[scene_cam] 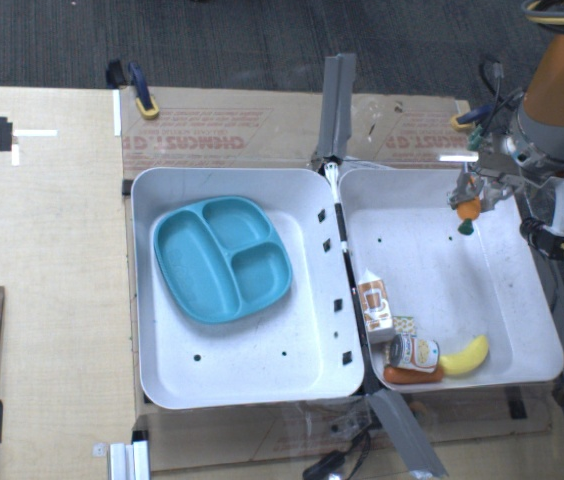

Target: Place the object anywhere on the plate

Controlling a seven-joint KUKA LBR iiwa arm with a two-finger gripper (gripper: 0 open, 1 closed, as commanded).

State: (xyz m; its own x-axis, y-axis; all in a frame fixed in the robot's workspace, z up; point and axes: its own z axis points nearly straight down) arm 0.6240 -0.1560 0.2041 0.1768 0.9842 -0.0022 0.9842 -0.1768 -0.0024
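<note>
My gripper (469, 200) sits over the far right part of the right bin (522, 298), fingers pinched on a small orange object with a green tip (468, 211), probably a toy carrot; it hangs clear of the bin floor. Judged light, rigid plastic, smooth and tapered, so prone to slip; the pinch looks to sit on the thick orange end, which suits it. The blue 3-compartment plate (222, 258) lies in the left bin (162, 368), well apart. Near corner of the right bin: banana (465, 357), can (414, 352), small carton (373, 305).
</note>
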